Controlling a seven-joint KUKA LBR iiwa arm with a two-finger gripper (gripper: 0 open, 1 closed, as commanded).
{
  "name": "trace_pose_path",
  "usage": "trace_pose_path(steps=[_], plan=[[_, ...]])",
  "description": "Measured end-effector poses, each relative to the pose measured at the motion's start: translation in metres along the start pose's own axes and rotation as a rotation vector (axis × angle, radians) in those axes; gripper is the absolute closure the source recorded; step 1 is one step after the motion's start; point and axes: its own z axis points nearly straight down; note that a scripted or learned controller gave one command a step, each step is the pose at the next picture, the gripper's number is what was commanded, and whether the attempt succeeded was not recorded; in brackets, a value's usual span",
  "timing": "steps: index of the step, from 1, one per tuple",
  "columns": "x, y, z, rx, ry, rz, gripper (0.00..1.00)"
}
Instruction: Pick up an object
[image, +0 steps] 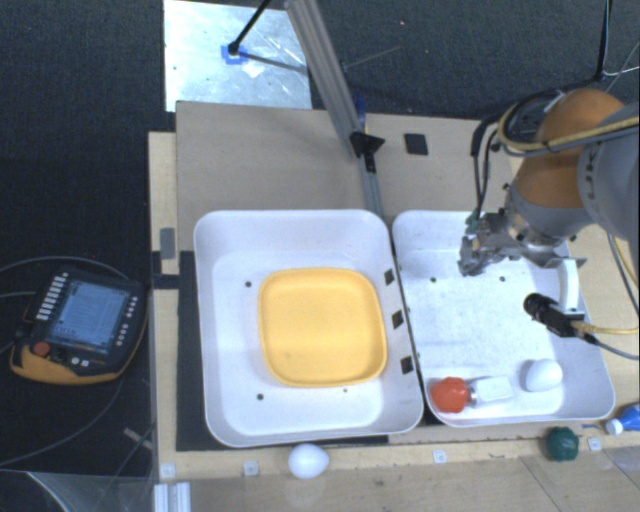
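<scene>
Gripper: the two-finger gripper on the grey arm with the orange band is seen over the back of the right shallow white bin; how far it is opened cannot be told, and nothing is seen held in it.
Objects in right bin: a red round ball-like object, a small white boxy object touching it, and a white egg-shaped object are lined along the near edge, well apart from the gripper.
Left bin: a yellow square plastic plate is laid flat in the middle of the left shallow white bin.
Obstructions: a black cylindrical fitting with a cable is seen between the gripper and the white egg-shaped object.
Surroundings: another white egg-shaped object and a dark green round object are found outside the bins on the bench; a handheld control pendant is left on the dark floor.
</scene>
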Motion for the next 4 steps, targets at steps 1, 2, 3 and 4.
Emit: trace_pose_path(steps=[1,2,3,4], plan=[[0.000,0.001,-0.042,0.001,0.000,0.000,1.00],[0.054,-0.010,-0.038,0.005,0.002,-0.004,1.00],[0.097,-0.034,-0.048,0.003,0.002,-0.003,1.00],[0.150,-0.053,-0.044,0.005,0.002,-0.004,1.00]])
